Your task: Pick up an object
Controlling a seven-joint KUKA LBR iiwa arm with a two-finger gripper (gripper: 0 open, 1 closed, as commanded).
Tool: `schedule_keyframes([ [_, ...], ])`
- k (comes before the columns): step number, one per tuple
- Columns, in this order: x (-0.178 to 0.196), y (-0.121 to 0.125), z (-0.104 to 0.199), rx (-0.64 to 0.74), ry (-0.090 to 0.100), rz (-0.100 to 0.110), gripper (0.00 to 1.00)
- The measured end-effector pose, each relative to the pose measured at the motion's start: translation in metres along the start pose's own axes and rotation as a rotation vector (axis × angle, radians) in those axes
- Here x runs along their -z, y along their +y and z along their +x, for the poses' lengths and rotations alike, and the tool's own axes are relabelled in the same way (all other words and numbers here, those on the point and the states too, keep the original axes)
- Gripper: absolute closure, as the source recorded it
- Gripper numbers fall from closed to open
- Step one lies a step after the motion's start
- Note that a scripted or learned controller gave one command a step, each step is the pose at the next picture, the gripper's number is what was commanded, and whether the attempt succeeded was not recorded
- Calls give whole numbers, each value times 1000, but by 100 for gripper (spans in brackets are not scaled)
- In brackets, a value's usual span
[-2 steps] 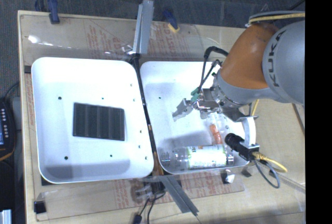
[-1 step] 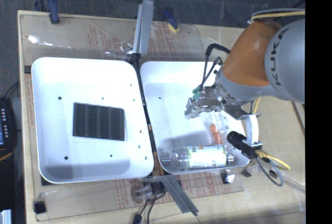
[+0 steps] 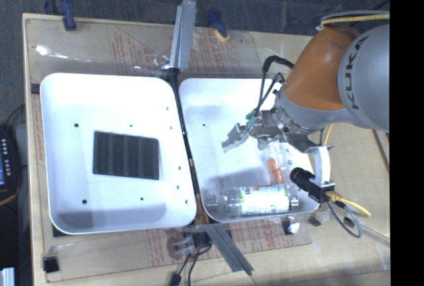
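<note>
A clear bottle (image 3: 255, 200) with a white and green label lies on its side in the right bin (image 3: 205, 112), along the bin's near wall, its length running left to right. Just above it, towards the bin's right side, sits a small orange item (image 3: 276, 169) in clear wrapping, close to the bottle but hard to make out in detail. The gripper (image 3: 233, 139) hangs over the middle of the same bin, pointing left, up and to the left of the orange item and well above the bottle in the view. Nothing can be seen in its grasp, and whether it is open or closed cannot be told from this angle. The grey arm (image 3: 331, 73) with its orange band reaches in from the right, over the bin's far right corner. The left bin (image 3: 66, 99) holds a dark ribbed panel (image 3: 126, 155) lying flat near its middle. Both bins rest side by side on the pale bench (image 3: 99, 46), with a metal bar (image 3: 182, 33) rising at the seam between them and a blue clamp (image 3: 67, 10) at the bench's far left edge
</note>
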State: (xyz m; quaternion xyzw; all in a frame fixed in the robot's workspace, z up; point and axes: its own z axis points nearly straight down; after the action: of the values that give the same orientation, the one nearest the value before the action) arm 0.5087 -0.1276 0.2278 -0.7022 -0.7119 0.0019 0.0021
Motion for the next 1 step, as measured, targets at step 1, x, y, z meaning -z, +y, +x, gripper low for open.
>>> schedule_keyframes([
  [1, -17, -23, -63, 70, 0, -3, 0],
])
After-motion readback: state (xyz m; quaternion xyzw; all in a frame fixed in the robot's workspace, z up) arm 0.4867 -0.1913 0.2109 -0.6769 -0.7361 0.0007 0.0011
